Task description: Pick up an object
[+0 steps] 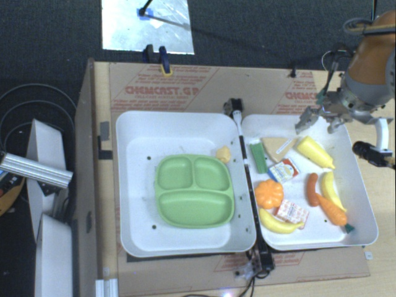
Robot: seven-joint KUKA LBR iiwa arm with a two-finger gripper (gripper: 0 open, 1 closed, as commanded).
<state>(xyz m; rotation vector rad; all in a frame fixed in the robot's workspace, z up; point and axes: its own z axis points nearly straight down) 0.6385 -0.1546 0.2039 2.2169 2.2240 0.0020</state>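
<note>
pick not done yet | end effector [318, 119] open, holds nothing, above right white bin [365, 197] far rim | yellow plastic corn [315, 151] near | grab + lift left

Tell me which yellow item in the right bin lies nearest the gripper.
The yellow corn-like piece, just below the gripper; both bananas lie farther down.

A shiny metal sheet [147, 16] lay at the upper middle of the frame; black cables [25, 98] looped at the left edge — beneath them, a silver bar [36, 169]; brown cardboard [185, 85] underlay everything.
</note>
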